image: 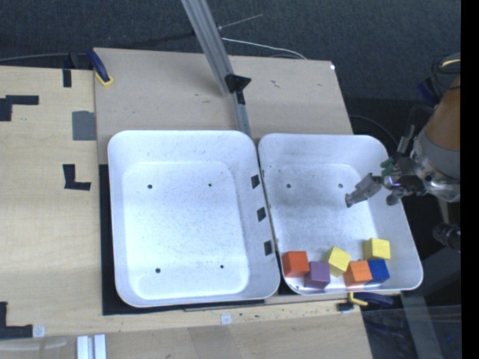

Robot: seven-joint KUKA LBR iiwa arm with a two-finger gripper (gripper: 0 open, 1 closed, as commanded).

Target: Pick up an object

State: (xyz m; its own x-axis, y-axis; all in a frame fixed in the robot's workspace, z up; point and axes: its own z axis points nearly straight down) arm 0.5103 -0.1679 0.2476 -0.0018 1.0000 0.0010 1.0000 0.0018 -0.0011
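Reaching in from the right, the gripper [372, 189] hangs over the right bin [314, 172], near its right wall. Its two fingers are spread open and hold nothing. Well below it, along the bin's front edge, sit small blocks: orange [295, 262], purple [319, 273], yellow [339, 259], orange, blue and yellow.
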